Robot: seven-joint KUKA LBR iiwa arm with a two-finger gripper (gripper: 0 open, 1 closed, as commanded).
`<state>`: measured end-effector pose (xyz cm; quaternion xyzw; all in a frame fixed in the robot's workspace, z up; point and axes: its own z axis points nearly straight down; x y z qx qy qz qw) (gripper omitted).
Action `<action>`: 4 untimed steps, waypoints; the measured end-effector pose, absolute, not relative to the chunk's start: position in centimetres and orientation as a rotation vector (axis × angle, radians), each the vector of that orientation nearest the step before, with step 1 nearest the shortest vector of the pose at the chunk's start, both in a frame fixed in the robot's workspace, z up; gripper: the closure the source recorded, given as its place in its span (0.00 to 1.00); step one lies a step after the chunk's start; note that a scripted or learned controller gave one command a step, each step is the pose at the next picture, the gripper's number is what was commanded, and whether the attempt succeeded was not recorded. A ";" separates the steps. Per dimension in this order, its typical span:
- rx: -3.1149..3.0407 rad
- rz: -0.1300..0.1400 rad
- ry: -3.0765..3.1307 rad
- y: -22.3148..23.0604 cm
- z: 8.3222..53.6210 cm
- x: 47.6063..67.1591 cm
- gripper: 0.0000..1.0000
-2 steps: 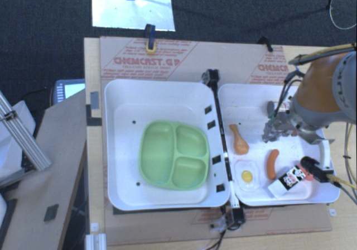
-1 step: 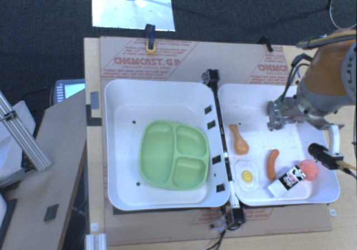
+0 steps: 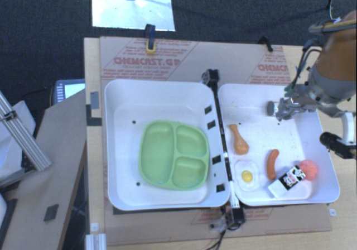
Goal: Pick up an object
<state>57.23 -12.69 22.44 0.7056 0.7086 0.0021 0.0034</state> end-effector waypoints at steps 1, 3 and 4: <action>2.210 0.006 2.232 -6.9 22.9 57.2 1.00; 2.211 0.003 2.234 4.4 22.4 59.1 1.00; 2.211 0.007 2.232 9.9 22.7 61.0 1.00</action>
